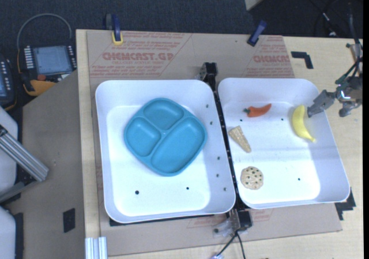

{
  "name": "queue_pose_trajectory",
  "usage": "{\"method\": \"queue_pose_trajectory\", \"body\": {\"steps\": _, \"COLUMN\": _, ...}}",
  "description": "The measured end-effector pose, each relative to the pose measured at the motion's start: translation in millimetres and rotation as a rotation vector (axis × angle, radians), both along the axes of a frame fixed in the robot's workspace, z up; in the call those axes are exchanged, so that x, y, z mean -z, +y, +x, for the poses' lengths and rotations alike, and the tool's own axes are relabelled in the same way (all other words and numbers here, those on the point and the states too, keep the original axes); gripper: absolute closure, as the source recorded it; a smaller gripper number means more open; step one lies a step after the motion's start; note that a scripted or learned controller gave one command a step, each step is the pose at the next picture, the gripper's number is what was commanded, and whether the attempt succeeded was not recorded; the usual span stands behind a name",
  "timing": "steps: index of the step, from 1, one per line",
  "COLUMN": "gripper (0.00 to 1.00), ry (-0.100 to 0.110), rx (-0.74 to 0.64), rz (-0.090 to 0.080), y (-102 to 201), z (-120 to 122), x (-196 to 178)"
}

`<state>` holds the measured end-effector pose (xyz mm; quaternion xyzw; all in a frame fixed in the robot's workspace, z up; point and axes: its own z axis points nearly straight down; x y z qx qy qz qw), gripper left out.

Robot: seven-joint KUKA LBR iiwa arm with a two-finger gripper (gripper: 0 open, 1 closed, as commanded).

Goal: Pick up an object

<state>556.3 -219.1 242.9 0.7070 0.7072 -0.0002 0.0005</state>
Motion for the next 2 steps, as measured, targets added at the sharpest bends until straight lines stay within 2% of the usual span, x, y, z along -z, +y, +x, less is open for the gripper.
{"method": "queue_pose_trajectory", "body": {"steps": 1, "gripper": 0.00, "ry": 0.000, "rx": 0.000, "rz": 0.000, "y": 0.0, "z": 0.1, "x": -0.1}}
{"method": "queue_pose_trajectory", "body": {"steps": 2, "gripper": 0.00, "ry": 0.002, "rx": 0.000, "rz": 0.002, "y": 9.5, "z": 2.7, "x": 47.3}}
